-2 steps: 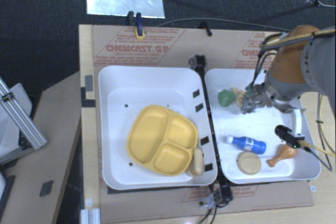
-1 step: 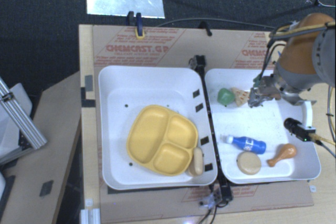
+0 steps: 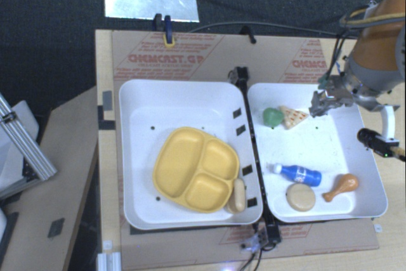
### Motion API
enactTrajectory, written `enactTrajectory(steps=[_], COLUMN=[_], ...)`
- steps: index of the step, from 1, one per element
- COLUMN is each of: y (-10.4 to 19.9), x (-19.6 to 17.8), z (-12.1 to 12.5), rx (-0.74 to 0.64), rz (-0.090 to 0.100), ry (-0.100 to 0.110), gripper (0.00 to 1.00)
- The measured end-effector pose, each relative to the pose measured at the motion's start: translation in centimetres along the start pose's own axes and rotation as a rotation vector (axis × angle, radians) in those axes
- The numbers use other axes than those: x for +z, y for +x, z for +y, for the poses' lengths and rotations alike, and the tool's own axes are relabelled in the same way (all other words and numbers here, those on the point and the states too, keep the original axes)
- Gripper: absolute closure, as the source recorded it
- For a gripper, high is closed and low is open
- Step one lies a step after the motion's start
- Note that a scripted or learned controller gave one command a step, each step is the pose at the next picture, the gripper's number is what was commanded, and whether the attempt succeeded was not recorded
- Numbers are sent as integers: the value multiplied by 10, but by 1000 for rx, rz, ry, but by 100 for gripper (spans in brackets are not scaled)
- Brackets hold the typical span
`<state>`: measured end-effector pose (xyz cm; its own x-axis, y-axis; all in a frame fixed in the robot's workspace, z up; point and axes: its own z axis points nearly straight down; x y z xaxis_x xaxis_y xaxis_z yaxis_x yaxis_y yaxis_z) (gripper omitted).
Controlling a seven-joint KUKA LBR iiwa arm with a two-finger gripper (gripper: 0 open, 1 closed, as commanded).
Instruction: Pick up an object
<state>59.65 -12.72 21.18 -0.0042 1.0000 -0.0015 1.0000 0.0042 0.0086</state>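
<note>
My gripper [image 3: 316,107] hangs over the back of the right bin [image 3: 361,165], just right of a tan cracker-like wedge [image 3: 293,116] and a green toy [image 3: 273,117]. Nothing shows between its fingers. Toward the front of that bin lie a blue bottle [image 3: 298,174], a round beige disc [image 3: 301,197] and a brown drumstick [image 3: 342,186]. The left bin [image 3: 136,136] holds a yellow divided plate [image 3: 195,168] with a beige oval piece [image 3: 238,195] at its right edge.
A black divider [image 3: 248,136] runs between the two bins. A yellow and blue clamp [image 3: 167,28] sits on the cardboard behind the left bin. A metal frame [image 3: 25,143] stands at the far left.
</note>
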Motion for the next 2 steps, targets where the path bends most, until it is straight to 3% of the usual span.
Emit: enactTrajectory(steps=[2], y=[3], x=[-86], z=[4], rx=[-1], rz=[0], ry=[2], gripper=[100])
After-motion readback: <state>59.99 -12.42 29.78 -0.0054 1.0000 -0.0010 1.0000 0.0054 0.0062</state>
